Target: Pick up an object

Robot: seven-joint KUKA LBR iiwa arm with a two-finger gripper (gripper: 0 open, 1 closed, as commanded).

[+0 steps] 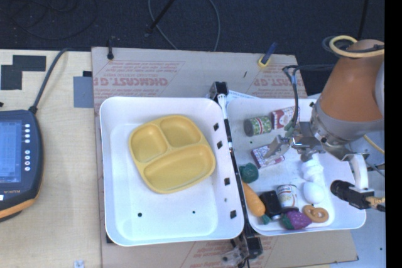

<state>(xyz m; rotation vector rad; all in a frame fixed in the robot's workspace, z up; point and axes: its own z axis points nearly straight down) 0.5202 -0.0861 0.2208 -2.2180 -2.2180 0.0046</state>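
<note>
Arm (352, 94): It is grey with a big orange part. It comes in from 3 o'clock and hangs over the right bin.
Claw (281, 146): It is low over the middle of the right bin. Its metal tips sit right by the pink packet. I cannot tell if the tips are spread or pressed together. Nothing shows between them.
Right bin (358, 218): It is white and shallow and full of small toys.
Can (259, 125): It has a green label and lies on its side at 12 o'clock in the right bin.
Red and white pack (284, 117): It lies just beside the can, toward 3 o'clock.
Pink packet (266, 155): It lies flat near the middle of the right bin, below the can.
Green ball (249, 172): It is near the left wall of the right bin.
Carrot (253, 199): It is orange and lies at 7 o'clock in the right bin.
Little jar (286, 194): It stands at 6 o'clock in the right bin.
Purple toy (294, 219): It lies by the bottom rim.
Donut (316, 214): It is brown and lies just beside the purple toy.
White eggs (312, 182): They lie at 4 o'clock in the right bin.
Left bin (119, 210): It is white too.
Yellow plate (171, 152): It has three parts and lies in the left bin.
Tablet (16, 160): It lies on the surface at 9 o'clock.
</note>
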